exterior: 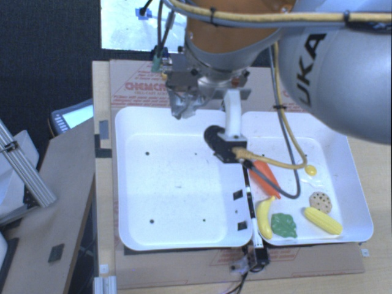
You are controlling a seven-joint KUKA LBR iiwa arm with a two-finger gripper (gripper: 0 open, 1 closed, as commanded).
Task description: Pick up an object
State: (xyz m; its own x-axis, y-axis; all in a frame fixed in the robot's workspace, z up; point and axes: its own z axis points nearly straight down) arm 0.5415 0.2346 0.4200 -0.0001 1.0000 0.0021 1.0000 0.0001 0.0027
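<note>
My gripper [182, 107] hangs over the far edge of the left bin [131, 182], high above its floor, with nothing seen in it. The objects all lie in the right bin [349, 164]. An orange carrot [267, 175] lies near the divider. In front of it a yellow banana [265, 218] rests beside a green leafy piece [283, 225]. A brown speckled cookie [320, 201] and a yellow corn cob [323, 221] sit at the front right. A small yellow round piece [310, 171] lies mid-bin.
The big grey and orange arm [294, 35] covers the back of the right bin. Both bins rest on a cardboard sheet [138, 87]. A wooden bench top [67, 182] with a metal rail [24, 170] lies to the left.
</note>
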